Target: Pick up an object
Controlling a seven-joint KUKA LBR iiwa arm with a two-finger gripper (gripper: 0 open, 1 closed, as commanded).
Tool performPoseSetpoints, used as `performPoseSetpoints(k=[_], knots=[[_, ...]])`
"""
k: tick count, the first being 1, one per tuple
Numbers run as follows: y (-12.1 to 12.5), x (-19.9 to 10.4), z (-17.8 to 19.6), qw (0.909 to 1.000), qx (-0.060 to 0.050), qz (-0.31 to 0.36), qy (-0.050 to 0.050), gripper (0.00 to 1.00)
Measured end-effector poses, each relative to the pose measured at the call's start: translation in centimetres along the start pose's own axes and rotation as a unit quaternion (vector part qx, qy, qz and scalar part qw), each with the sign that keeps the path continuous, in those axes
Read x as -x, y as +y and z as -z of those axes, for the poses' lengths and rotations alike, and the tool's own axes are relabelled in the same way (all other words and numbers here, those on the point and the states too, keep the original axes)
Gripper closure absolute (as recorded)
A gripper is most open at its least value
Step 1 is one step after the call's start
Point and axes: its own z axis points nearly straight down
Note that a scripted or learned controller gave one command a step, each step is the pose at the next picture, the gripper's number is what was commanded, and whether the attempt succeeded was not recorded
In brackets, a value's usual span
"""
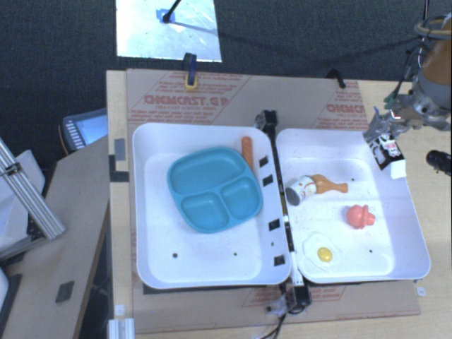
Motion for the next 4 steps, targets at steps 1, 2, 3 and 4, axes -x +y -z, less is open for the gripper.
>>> performPoseSetpoints(k=[1,2,3,4], knots=[[0.1,0.0,0.5,1.0000,-0.003,0.000,0.001,1.00],[-1.3,-5.4,1.5,1.0000,-0.004,0.001,0.002,1.00],[-3.0,-11.3,1.4,1.0000,-0.004,0.002,0.002,1.00],[-5.1,-15.9,2.4,1.0000,-0.005,0.001,0.002,1.00]])
